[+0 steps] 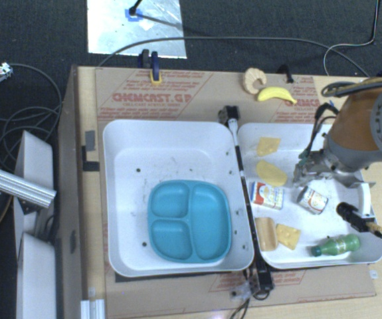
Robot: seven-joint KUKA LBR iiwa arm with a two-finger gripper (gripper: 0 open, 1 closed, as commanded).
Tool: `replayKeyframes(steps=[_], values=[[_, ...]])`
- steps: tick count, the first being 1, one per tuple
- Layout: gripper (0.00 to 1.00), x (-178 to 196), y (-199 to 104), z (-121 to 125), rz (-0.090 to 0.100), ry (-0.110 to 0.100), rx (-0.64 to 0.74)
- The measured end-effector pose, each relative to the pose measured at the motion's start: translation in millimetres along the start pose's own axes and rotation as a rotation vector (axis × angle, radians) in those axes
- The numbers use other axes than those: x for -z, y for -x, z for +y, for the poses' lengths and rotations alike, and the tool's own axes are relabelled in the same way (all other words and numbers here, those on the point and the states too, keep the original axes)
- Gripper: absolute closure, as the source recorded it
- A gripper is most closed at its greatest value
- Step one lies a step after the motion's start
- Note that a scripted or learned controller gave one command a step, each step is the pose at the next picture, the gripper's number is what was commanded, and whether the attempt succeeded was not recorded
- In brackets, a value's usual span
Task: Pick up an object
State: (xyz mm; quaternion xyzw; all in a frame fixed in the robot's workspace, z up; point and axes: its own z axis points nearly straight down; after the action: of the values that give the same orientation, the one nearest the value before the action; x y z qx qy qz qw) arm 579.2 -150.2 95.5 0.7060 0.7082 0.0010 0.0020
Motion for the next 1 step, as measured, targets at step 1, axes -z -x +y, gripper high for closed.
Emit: replayKeyframes(steps=[1], values=[[1.00, 62.1, 50.0, -29.6, -0.001, -0.001, -0.003]])
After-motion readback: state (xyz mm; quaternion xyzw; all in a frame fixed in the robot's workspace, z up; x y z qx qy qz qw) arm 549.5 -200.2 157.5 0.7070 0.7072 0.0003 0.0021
